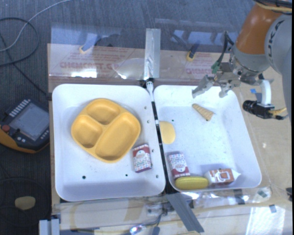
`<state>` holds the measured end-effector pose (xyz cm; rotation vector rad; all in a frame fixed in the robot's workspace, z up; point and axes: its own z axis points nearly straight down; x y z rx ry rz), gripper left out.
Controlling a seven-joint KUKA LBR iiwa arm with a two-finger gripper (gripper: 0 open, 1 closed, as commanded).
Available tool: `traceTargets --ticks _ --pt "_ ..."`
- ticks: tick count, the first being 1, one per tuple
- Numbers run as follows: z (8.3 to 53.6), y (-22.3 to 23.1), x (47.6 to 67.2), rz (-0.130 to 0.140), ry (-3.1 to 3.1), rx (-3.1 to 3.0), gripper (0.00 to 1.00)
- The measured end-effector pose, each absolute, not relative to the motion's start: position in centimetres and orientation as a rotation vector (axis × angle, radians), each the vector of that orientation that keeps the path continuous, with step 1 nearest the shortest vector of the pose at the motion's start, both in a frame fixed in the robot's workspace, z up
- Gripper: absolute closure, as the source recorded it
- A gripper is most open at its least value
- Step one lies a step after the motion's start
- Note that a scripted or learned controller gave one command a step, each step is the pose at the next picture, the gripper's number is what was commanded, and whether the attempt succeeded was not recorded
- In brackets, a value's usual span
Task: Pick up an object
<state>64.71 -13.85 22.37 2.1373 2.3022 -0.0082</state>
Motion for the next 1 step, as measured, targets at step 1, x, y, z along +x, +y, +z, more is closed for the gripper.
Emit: traceTargets --ticks 1 --pt "9.28 -16.45 64.65 -0.005 2.290 2.151 0.00"
